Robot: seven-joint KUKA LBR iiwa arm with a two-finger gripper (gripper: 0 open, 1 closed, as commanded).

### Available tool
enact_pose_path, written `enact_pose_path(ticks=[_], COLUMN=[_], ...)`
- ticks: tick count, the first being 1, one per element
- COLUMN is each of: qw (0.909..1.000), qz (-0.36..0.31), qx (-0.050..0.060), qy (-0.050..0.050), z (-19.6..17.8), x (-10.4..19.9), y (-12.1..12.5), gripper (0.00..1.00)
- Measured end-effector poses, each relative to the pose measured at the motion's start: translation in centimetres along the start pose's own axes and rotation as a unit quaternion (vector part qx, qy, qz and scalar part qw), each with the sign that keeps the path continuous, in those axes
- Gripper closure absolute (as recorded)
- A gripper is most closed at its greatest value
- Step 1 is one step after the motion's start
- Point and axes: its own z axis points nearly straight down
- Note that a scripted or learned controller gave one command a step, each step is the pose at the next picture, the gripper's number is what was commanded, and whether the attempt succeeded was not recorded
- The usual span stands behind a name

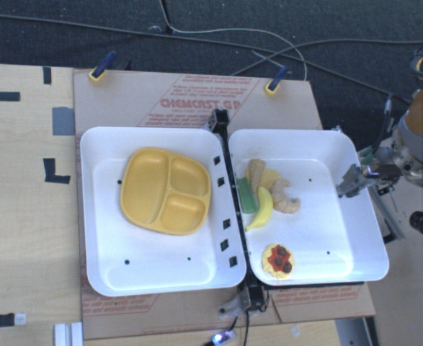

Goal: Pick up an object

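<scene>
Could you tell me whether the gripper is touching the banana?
Apart. The camera view shows the gripper at the right bin's edge, with bare white floor between it and the banana.

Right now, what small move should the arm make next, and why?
Probably a short move left and down toward the banana. The gripper sits at the right rim of the right bin, apart from every item, while the banana lies with other toy food near the divider.

Single fixed overhead view, slanted, over both bins (96,215).
</scene>
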Motion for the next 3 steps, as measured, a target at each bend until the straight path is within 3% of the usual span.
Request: enact_pose_path(ticks=[3], qw=[1.0], qz=[-0.002], qx=[0.003], qy=[0.001], z=[3.6], x=[15.3], y=[0.6], gripper=[1.0])
